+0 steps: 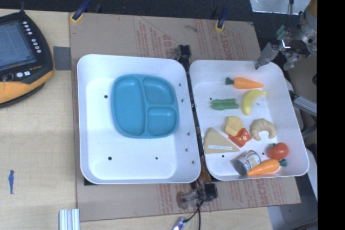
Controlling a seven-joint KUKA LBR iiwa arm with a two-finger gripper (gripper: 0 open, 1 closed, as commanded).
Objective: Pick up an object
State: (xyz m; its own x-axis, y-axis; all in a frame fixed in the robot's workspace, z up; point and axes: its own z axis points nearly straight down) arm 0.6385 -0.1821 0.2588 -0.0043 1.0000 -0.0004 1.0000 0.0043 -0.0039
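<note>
Gripper [275, 57] is seen over the right bin's [294, 116] far corner, fingers spread, nothing pinched. Nearest candidate: carrot [247, 83], just beside banana [252, 99]. Risk is judged likely: crowded toys, a round carrot rolling away, or the rim being struck.

1 fixed camera overhead, slanted onto bins [86, 116].

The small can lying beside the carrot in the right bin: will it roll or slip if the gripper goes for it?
The can lies on its side, so a push would probably roll it. It looks rigid with a smooth wall, maybe slippery. The carrot against it and the bin's rim close by could limit rolling but crowd a grasp.
</note>
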